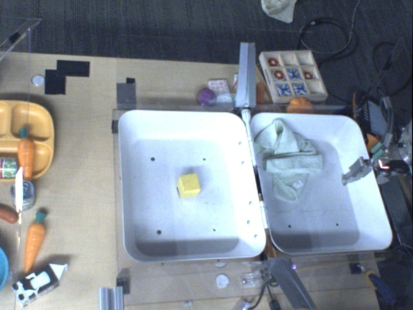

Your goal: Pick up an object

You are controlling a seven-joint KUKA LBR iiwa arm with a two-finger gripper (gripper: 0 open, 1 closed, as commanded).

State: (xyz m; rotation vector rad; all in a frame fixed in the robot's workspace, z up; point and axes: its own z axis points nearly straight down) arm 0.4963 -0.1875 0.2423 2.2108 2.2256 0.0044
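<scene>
Objects are waiting one per bin: a yellow block (189, 185) is sitting mid-floor in the left bin (139, 237), a crumpled pale cloth (287, 159) is lying in the right bin (371, 234). At that bin's right rim the gripper (356, 171) is hovering, carrying nothing; how wide its jaws stand I cannot tell. It seems poised to reach inward, the cloth being likelier.

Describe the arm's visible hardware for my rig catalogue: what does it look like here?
At the right bin's right rim, the gripper shows as a slim grey metal finger piece. Behind it sits darker, blocky hardware with a small red-orange spot. Finer detail is too blurred.
</scene>
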